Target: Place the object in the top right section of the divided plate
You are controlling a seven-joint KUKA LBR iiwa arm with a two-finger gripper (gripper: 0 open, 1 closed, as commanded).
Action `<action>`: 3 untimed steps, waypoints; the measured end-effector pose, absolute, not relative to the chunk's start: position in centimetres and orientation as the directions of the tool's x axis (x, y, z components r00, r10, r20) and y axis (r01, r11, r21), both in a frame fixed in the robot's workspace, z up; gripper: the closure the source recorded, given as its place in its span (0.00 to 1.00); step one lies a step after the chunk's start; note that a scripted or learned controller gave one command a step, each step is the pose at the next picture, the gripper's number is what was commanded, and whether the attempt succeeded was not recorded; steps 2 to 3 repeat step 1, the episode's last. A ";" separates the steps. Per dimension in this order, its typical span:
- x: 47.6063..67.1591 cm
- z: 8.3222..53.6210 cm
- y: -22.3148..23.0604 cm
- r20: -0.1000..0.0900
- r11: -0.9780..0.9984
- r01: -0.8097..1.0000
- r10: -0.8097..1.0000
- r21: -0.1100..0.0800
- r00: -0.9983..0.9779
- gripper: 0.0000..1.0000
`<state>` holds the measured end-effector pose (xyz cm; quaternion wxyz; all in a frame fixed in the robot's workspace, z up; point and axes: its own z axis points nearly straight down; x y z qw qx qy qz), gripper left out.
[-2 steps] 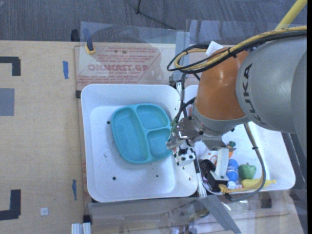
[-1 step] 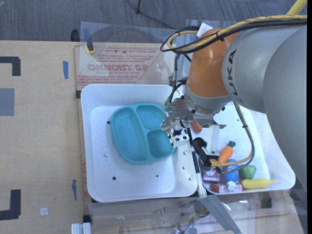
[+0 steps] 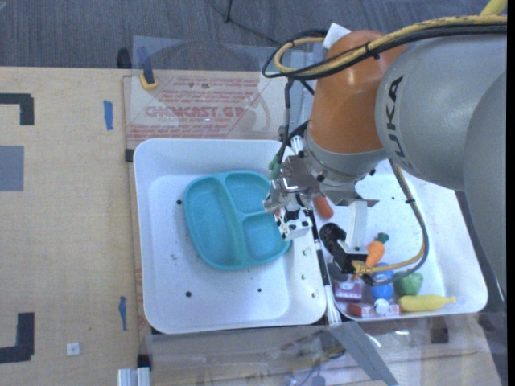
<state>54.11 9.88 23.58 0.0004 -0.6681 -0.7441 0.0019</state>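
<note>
A teal divided plate (image 3: 229, 219) with three sections lies in the left white bin (image 3: 161, 296), tilted a little to the view. My gripper (image 3: 286, 215) hangs over the plate's right rim, close to the wall between the two bins, under the orange wrist band. The big grey arm covers much of the right bin. A small orange-red piece (image 3: 323, 207) shows just right of the gripper, low over the right bin; whether it is held I cannot see.
The right bin (image 3: 475, 292) holds a toy carrot (image 3: 375, 251), a green piece (image 3: 409, 282), a yellow banana (image 3: 426, 301), a blue piece (image 3: 383, 286) and a red packet (image 3: 352, 304) near its front. A clear plastic sheet (image 3: 201, 107) lies behind the left bin.
</note>
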 end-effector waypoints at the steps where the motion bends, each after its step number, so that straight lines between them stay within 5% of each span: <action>1: 54.1 23.6 9.9 -0.002 0.108 0.994 0.994 -0.003 -0.108 0.00; 3: 54.1 23.6 9.9 -0.002 0.108 0.994 0.994 -0.003 -0.108 0.00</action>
